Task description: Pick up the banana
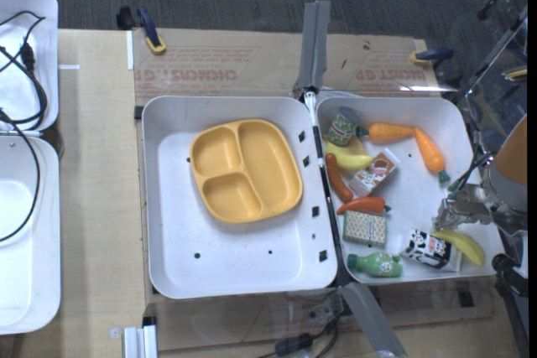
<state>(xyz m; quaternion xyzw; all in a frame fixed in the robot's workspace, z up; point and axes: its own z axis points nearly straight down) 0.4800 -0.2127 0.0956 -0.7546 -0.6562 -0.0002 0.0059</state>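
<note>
In the right bin [403, 106] there are two yellow bananas. One banana [466, 247] lies at the bin's near right corner, beside a cow-print carton [426, 247]. The other banana [349, 157] lies near the bin's left wall, under a green can [341, 129]. My gripper [454, 214] hangs at the bin's right side, just above and slightly left of the near-right banana. I see nothing held in it. The arm's orange band [513, 155] is at the right edge.
The right bin also holds two carrots [391, 131] [430, 151], a red sausage [335, 178], a small juice box [374, 172], a red pepper [362, 204], a patterned box [365, 227] and a green bottle [375, 265]. A yellow divided plate [245, 170] sits in the left bin [168, 264].
</note>
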